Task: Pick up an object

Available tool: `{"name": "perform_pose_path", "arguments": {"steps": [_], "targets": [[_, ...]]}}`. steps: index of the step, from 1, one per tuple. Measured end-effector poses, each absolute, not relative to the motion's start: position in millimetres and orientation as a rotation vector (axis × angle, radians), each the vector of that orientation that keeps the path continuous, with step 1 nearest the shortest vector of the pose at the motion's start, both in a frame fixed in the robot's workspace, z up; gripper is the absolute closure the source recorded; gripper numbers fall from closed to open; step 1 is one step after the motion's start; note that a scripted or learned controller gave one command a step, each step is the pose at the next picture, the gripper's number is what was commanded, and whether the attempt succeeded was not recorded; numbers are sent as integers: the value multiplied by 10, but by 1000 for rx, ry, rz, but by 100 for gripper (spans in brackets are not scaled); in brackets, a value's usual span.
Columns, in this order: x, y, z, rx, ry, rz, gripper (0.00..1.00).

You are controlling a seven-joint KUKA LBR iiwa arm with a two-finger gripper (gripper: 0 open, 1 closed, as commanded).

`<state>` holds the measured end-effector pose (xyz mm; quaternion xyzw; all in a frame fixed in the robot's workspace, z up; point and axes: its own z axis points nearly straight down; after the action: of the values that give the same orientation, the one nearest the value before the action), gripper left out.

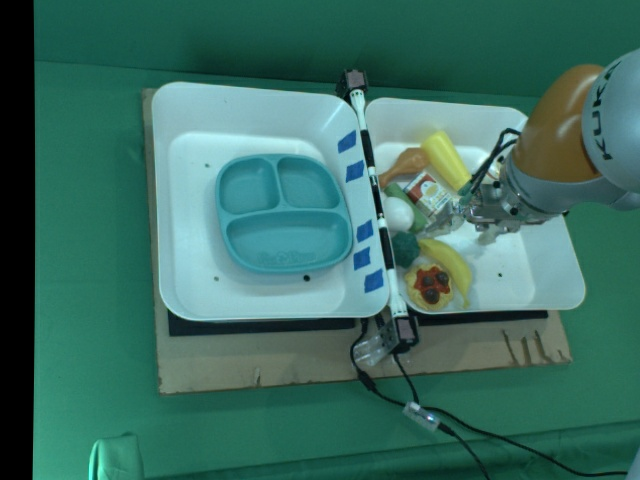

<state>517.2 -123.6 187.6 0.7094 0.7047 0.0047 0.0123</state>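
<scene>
Gripper touches a smooth curved yellow banana.

One fixed camera looks down at a slant on the desk, both white bins mid-frame, moderately near.

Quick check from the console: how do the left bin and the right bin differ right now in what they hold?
The left bin holds one teal divided plate, lying flat; the right bin holds a cluster of toy foods, among them a banana and corn. The gripper is over the right bin, beside the pile; the left bin has no arm above it. Both are shallow, white and side by side.
</scene>
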Motion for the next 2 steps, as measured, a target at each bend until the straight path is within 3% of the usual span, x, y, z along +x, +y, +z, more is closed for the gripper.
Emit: {"name": "perform_pose_path", "arguments": {"steps": [1, 2], "targets": [[5200, -1271, 2028, 2209, 2177, 25, 100], [4729, -1916, 1889, 2215, 2193, 14, 100]]}}
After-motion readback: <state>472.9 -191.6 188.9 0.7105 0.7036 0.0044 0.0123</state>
